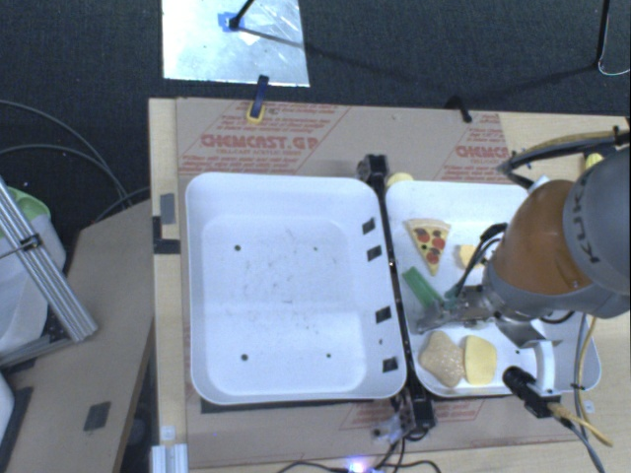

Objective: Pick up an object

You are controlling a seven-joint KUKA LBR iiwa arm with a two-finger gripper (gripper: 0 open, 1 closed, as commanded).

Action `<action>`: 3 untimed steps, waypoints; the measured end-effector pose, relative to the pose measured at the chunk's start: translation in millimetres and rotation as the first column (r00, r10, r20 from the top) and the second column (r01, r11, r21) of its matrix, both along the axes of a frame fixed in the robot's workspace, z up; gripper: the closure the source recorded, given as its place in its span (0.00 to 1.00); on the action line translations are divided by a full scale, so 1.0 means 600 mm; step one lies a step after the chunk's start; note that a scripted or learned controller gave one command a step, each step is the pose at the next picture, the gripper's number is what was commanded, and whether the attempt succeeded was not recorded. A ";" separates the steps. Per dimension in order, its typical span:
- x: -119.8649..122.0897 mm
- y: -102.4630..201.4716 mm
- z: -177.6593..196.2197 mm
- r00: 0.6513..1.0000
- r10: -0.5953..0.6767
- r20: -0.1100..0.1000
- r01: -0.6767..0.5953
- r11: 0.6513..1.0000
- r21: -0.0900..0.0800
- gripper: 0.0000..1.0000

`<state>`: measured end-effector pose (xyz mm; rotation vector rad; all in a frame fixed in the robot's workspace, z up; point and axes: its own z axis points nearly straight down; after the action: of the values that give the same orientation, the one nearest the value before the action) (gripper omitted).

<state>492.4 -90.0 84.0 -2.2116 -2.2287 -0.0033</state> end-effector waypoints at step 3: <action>0.186 -0.003 0.019 1.000 0.000 0.004 0.000 1.000 -0.003 0.00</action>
<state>604.2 -92.1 95.6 -2.2150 -2.2324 -0.0038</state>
